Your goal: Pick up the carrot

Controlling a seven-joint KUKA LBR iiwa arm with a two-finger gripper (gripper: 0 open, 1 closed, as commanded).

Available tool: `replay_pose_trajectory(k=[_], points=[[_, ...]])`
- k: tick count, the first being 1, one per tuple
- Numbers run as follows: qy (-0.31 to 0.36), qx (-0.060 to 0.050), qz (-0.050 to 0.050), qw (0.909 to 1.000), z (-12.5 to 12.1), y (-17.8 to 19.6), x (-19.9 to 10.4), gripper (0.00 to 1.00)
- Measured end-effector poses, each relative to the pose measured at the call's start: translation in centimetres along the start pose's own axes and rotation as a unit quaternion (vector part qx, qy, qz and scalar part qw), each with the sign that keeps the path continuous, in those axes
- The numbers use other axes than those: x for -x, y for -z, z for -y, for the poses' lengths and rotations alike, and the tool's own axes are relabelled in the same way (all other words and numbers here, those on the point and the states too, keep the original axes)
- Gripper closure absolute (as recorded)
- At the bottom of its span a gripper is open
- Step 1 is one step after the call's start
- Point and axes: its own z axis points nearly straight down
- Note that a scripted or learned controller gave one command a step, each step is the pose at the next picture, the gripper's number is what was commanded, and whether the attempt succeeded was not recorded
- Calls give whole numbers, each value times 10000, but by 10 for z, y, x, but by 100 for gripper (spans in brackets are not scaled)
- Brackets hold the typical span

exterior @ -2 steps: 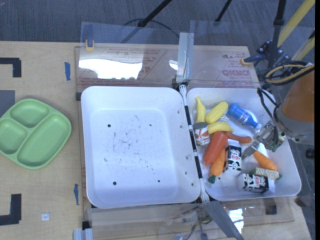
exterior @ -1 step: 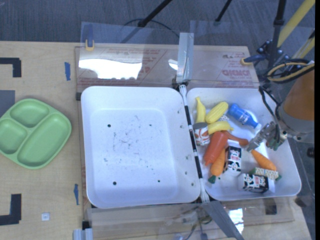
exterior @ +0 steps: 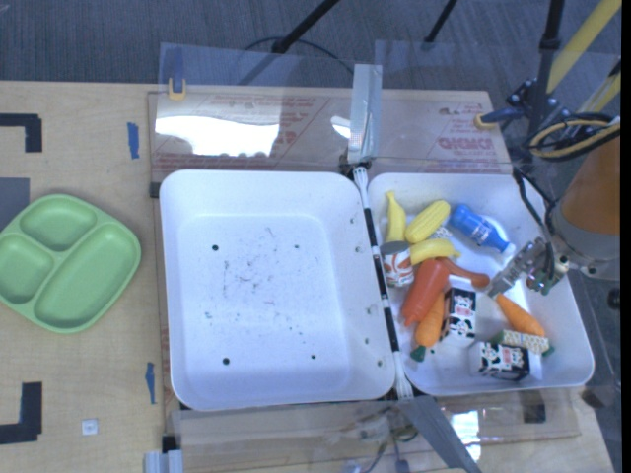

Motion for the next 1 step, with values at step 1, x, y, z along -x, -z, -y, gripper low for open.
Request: replay_pose_trajectory(k=[1], points=[[1, 0, -1, 10000, 0, 0, 0, 0]])
